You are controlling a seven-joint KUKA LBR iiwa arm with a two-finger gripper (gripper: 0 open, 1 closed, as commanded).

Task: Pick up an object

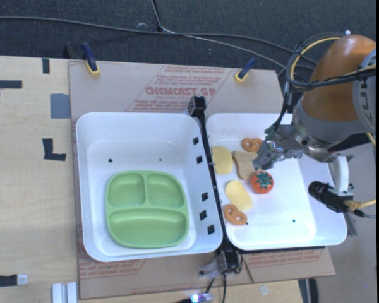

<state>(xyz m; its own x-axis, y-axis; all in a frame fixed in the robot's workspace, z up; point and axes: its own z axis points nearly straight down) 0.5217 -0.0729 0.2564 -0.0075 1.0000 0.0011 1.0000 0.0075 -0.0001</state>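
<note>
— Starting at the near edge, what are you seeing?

— Looking at your near side, you are getting the front of two white bins sitting side by side on a cardboard sheet (177,87). Your left bin (88,169) is holding a green tray (147,208) with three compartments, lying flat toward its front.

— And the right bin?

— Your right bin (303,232) is carrying the small pieces. Nearest you, a pretzel (235,215) is lying by the divider, with a yellow piece (239,194) touching it just behind. Further back, a red tomato (262,182) with a green top is sitting near the middle of the bin, close to the yellow piece but apart from it.

— Where is the gripper sitting?

— Your gripper (264,161) is hanging just behind and above the tomato, over a tan piece (244,164) shaped like a slice of bread. Whether its tips are spread or pinched, you cannot tell from this angle, and nothing is showing between them. The tomato is resting on the bin floor.

— Anything behind that?

— A second yellow piece (222,160) is lying beside the divider, left of the tan piece, and another pretzel (251,144) is peeking out behind the gripper. Farthest back, two clamps (90,60) with blue handles are gripping the cardboard's far edge, and black cables are trailing across the dark floor.
</note>
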